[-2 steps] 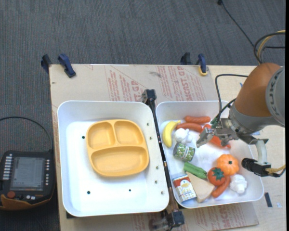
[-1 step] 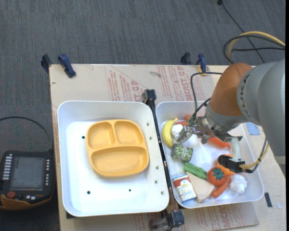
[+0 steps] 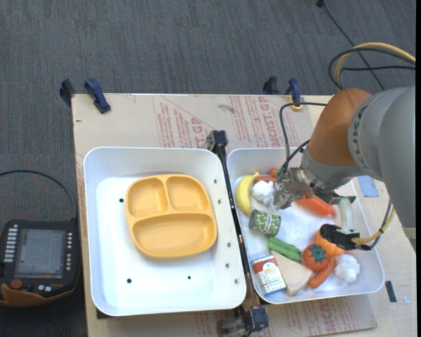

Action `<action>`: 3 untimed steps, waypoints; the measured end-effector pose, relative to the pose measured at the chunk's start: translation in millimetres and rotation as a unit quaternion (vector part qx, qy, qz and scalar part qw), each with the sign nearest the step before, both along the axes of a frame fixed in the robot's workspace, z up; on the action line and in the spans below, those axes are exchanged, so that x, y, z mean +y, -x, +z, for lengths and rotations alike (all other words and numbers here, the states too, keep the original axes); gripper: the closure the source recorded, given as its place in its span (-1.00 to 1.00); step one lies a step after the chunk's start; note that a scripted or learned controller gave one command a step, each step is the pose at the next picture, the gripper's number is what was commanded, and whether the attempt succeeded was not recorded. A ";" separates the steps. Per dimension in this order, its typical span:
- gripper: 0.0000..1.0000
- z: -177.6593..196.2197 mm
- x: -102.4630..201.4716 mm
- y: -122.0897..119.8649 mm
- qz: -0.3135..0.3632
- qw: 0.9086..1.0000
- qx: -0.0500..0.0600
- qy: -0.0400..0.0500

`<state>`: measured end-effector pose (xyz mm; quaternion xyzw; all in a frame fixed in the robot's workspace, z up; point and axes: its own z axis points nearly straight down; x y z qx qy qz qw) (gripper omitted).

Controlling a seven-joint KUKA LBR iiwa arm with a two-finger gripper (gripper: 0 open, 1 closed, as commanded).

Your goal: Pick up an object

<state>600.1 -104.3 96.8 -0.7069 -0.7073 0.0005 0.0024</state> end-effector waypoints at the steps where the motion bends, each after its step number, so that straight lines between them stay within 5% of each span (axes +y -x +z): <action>1: -1.00 -0.1 -0.2 0.1 0.000 1.000 0.000 0.000; 2: 1.00 9.4 -0.3 0.0 0.000 1.000 0.001 -0.001; 3: -1.00 9.3 -0.3 0.1 -0.001 1.000 0.001 -0.001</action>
